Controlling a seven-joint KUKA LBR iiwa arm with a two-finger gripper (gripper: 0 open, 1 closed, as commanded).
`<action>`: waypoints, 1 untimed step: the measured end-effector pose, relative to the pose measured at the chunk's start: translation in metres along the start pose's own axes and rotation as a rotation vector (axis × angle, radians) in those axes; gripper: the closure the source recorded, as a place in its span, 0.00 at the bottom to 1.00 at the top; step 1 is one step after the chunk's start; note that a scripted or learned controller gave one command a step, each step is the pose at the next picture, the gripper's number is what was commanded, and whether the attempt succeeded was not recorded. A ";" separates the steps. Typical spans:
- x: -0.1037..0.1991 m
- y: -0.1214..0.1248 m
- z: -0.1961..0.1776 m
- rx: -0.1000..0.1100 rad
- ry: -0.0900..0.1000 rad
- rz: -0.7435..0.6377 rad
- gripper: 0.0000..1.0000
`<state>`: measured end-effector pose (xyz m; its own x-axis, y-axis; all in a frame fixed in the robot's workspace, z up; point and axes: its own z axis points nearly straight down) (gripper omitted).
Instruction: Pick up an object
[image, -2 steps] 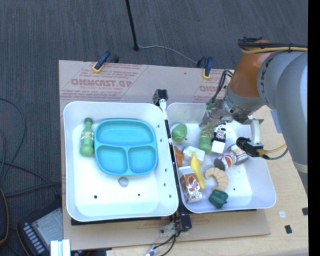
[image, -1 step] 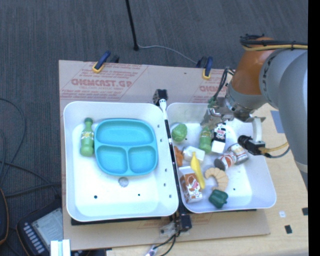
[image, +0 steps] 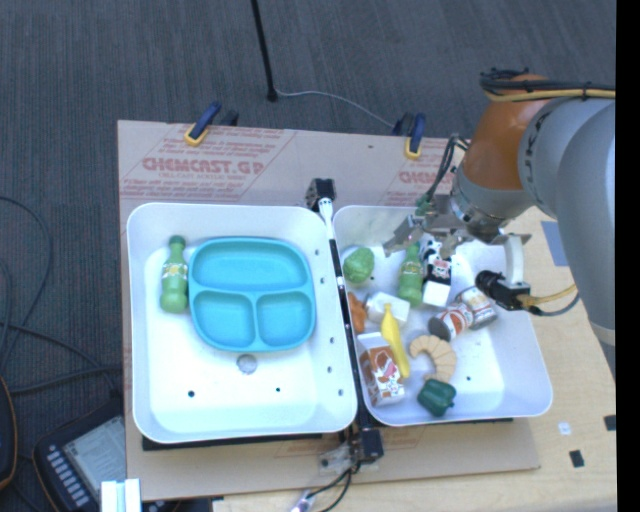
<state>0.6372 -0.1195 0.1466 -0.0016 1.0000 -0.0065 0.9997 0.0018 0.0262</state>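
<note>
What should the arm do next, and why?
Probably lower straight down a little: the gripper hangs over the right bin's far end, above a green bottle and a black-and-white toy, with nothing visibly held.

The cardboard sheet (image: 300, 160) under the bins bears red print, upside down, reading roughly "CHEMCAST GP"; a second, partly hidden red print sits near the arm; labels on the small packages are too small to read.
</note>
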 end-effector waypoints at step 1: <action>0.008 -0.013 0.030 0.000 -0.003 0.000 0.00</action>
<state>0.6246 -0.1116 0.1167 -0.0010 0.9999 -0.0100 0.9997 0.0013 0.0260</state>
